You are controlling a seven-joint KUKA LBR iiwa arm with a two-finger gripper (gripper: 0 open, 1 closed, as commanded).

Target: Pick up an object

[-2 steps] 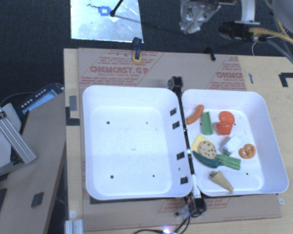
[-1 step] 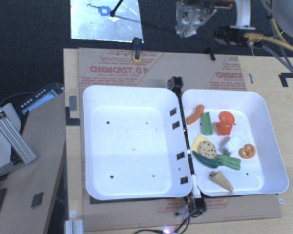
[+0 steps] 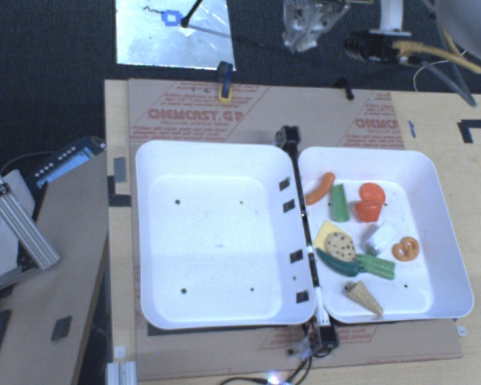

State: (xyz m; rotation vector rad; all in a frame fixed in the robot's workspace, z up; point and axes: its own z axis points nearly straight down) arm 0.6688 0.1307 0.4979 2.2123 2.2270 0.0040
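1. The tabletop (image 3: 433,119), a pale wooden board under a printed brown sheet, carries two shallow white plastic bins side by side; the right-hand bin (image 3: 445,239) serves as landmark below.
2. The left-hand bin (image 3: 208,231) touches the landmark's left wall along a black hinged divider (image 3: 301,223).
3. An orange carrot-shaped toy (image 3: 320,188) lies tilted in the landmark's upper left part.
4. A short green cylinder (image 3: 339,202) stands just right of the carrot.
5. A red pepper-shaped toy (image 3: 370,201) lies near the landmark's upper middle, close beside the cylinder.
6. A yellow wedge (image 3: 328,234) lies against the landmark's left wall, touching a speckled round biscuit (image 3: 341,246).
7. A dark green curved pod (image 3: 341,265) lies under the biscuit; a lighter green block (image 3: 377,266) adjoins its right end.
8. A small white cube (image 3: 380,237) sits at the landmark's centre.
9. An orange pretzel-shaped toy (image 3: 406,249) lies just right of the cube.
10. A tan cone (image 3: 362,297) lies near the landmark's lower wall.
11. The pincer (image 3: 305,24), translucent grey, hangs well above and beyond the landmark's far edge, over dark carpet; whether its fingers are spread or closed cannot be told, and nothing shows between them.
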